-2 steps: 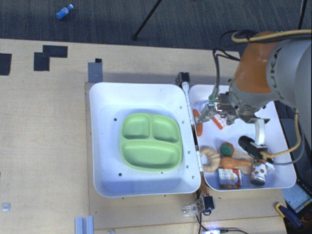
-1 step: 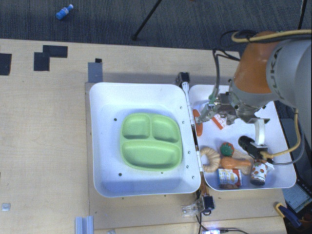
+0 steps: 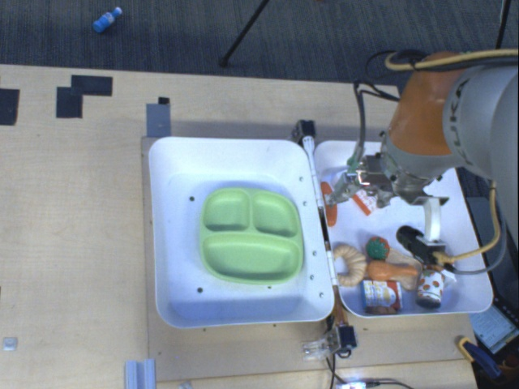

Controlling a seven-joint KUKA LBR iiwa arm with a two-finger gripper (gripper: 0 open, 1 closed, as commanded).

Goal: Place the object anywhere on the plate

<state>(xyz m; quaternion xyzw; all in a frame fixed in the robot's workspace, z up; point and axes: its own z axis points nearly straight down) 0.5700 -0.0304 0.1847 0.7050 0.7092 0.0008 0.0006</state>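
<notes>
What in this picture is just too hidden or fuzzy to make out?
- Gripper: the grey wrist above covers it and it is blurred, so open or shut is unclear, as is whether it holds anything.
- Right bin: the arm hides its upper part.
- Small can: label too small to read.
- Blue item on the floor: too small to identify.
- Green plate: fully visible, three compartments bare.

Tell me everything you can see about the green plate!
The green plate is pale green and looks like smooth plastic. It has rounded corners and three sunken sections: two smaller ones at the far side and one wide one nearer the camera. It lies flat, face up, in the middle of the left white bin, resting on the bin's floor. Nothing lies on it, and the gripper is over the other bin, away from it.
</notes>
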